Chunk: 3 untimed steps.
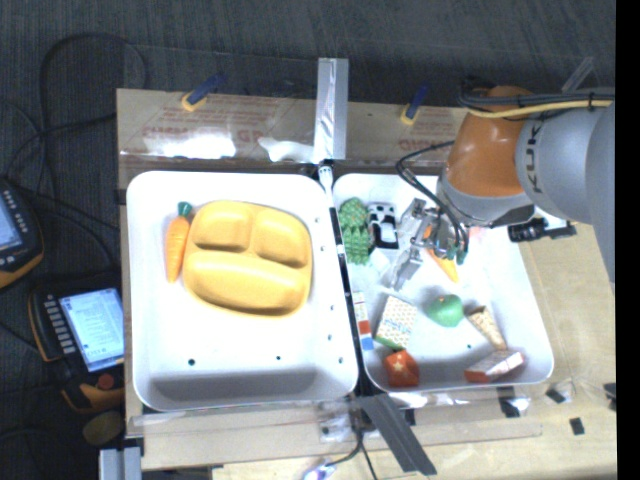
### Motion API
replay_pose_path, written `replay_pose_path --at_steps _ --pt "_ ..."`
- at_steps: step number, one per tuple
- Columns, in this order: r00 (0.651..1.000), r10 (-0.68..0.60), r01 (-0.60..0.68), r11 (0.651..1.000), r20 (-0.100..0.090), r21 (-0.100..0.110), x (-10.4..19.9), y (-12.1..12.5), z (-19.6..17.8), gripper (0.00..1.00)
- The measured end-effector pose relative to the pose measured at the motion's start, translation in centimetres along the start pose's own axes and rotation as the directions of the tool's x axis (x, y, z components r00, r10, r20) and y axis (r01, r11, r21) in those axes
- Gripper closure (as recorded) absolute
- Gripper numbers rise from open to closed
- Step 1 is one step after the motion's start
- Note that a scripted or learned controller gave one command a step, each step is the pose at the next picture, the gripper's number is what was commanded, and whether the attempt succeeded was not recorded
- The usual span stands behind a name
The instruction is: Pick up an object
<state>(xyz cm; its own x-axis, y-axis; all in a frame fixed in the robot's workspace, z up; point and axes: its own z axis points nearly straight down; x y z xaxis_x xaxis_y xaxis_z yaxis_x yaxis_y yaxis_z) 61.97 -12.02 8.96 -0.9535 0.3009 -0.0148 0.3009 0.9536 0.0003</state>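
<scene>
My gripper (418, 242) hangs over the upper middle of the right bin (530, 308), below the arm's orange band (488, 168). A small orange and yellow piece (446, 256) lies right beside it on its right; I cannot tell if they touch. Just below are a checkered box (397, 320) and a green rounded piece (445, 311). A green knobbly item (354, 230) and a black and white item (381, 225) lie to the gripper's left. A red tomato (401, 368), a cone (487, 326) and a red and white wedge (495, 367) sit along the bin's front.
The left bin (150, 358) holds a large yellow divided tray (248, 256) with a toy carrot (177, 243) at its left side. A raised divider (343, 298) separates the bins. Clamps and tape line the back edge of the bench.
</scene>
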Motion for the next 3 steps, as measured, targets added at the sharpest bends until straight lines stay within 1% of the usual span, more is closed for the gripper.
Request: replay_pose_path --at_steps 1,2,3 --pt "0.991 -0.133 0.133 0.991 -0.001 0.001 5.7 -5.5 -0.1 0.00" --pt "0.991 -0.137 0.137 0.991 0.000 -0.001 0.0 -1.8 0.0 0.00" --pt "1.000 0.027 -0.027 1.000 -0.001 -0.002 5.3 -6.7 -0.1 0.00"
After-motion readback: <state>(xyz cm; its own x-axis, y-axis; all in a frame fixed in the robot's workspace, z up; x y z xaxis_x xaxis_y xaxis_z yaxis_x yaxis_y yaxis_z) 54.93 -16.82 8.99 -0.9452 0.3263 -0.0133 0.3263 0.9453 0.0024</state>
